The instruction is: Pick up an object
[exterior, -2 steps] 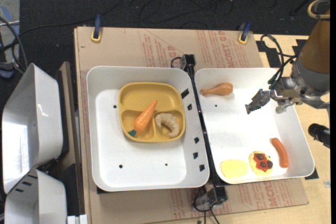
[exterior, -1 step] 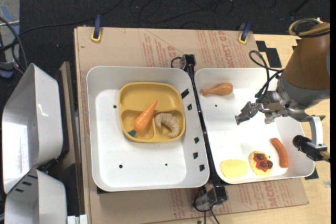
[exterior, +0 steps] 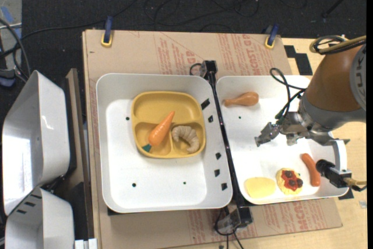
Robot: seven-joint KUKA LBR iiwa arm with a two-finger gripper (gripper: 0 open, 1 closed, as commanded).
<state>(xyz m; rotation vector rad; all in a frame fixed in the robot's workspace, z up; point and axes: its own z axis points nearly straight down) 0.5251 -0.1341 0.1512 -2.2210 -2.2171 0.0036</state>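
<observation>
In the right bin [exterior: 250, 96] a brown chicken drumstick [exterior: 242, 100] lies near the back. A yellow round piece [exterior: 260, 187], a small pizza-like piece with red topping [exterior: 289, 181] and a red-orange sausage [exterior: 310, 169] lie along the front. My gripper [exterior: 269, 133] hangs over the middle of the right bin, its dark fingers pointing left, with nothing seen between them. In the left bin [exterior: 116, 178] a yellow divided plate [exterior: 140, 108] holds an orange carrot [exterior: 161, 129] and a pale shrimp-like piece [exterior: 187, 137].
A dark divider with clips [exterior: 220, 131] runs between the two bins. White containers [exterior: 32, 125] stand off the bench at the left. Yellow clamps [exterior: 106, 39] hold the cardboard base at the back. Cables trail from the arm over the right bin.
</observation>
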